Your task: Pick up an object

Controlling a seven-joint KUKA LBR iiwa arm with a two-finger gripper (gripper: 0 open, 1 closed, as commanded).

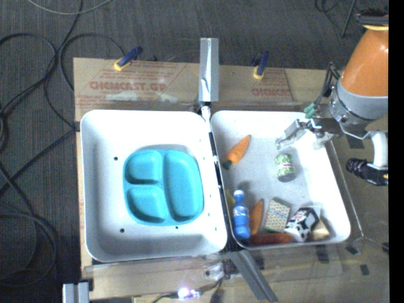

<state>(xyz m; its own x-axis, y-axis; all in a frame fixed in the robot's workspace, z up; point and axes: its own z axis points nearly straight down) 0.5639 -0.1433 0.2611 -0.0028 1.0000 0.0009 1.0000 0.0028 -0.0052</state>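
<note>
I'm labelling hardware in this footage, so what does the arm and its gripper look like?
The arm shows a rounded orange band, with a grey metallic wrist section below it. From the wrist extends a small silver-grey two-finger gripper with thin metal fingers and a small green part near its base. A white and black fitting sits beside the wrist at the right.

My hand [291,134] looks like bare grey metal, with a glossy orange shell [370,62] above it. Both bins [95,188] look like smooth white plastic with a soft sheen. The blue tray [165,185] is glossy moulded plastic. The bench [145,87] is covered with matt brown cardboard with printed lettering. The can [285,166] has a paper-like label. The floor [63,30] is dark, rough carpet.
</note>
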